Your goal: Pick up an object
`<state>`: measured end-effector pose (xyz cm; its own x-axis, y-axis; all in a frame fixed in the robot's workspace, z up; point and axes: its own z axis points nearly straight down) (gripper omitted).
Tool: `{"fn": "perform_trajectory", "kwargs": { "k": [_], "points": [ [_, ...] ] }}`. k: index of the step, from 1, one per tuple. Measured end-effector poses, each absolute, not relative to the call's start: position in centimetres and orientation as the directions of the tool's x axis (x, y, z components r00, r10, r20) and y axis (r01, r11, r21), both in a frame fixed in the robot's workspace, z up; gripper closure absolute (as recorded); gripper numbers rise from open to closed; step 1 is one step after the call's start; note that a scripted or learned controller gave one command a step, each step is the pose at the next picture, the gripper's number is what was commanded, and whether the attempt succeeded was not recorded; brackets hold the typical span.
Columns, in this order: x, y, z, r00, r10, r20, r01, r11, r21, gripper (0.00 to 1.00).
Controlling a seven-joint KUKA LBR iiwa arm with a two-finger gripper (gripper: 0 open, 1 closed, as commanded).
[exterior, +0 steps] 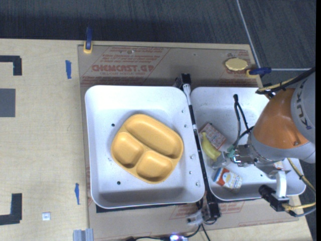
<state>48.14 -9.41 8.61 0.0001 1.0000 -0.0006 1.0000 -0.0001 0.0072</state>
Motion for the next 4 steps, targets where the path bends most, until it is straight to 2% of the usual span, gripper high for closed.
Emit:
{"fn": "perform_trajectory", "kwargs": {
  "k": [4],
  "points": [
    [48.13,-9.29,8.61,0.002,1.0,-0.003,1.0,-0.002,0.008,0.0]
  ]
}}
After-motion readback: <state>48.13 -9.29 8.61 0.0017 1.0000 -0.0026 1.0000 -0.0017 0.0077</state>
